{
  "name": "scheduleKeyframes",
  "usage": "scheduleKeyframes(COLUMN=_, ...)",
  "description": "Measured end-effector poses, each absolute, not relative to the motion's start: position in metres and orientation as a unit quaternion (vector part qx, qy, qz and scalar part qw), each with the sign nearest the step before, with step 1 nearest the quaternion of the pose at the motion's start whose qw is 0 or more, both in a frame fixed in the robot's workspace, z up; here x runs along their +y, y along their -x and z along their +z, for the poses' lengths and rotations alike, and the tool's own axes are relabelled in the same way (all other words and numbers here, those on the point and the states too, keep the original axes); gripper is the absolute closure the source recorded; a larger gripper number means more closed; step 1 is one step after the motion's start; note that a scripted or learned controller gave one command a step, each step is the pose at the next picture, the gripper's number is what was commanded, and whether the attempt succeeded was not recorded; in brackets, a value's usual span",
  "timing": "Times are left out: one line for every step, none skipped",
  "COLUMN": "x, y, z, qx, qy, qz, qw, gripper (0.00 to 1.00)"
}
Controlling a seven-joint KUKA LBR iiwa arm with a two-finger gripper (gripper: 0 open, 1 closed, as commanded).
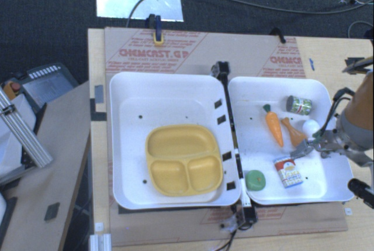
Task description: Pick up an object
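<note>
In the right bin (257, 98) lie an orange carrot (273, 127), a small green can (299, 105), an orange cone-shaped piece (292, 131), a white ball (310, 126), a red and white box (288, 172) and a round green object (255, 180). My gripper (305, 148) reaches in from the right. It hangs low over the bin, just above the box and right beside the wide end of the orange piece. Nothing shows as held in it.
The left bin (125, 98) holds a yellow divided plate (183, 158). A black divider (229, 127) runs between the bins. Cables (245, 1) cross the dark floor behind the bench, and a grey device (44, 87) sits on the left.
</note>
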State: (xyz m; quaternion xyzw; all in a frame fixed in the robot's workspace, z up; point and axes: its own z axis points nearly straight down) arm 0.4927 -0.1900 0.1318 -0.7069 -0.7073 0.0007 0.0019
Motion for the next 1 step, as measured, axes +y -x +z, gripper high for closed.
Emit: scheduleKeyframes(x=-0.1892, y=-0.496, z=0.0871, qx=-0.707, qy=0.707, qz=-0.0031, qw=-0.001, gripper=0.0)
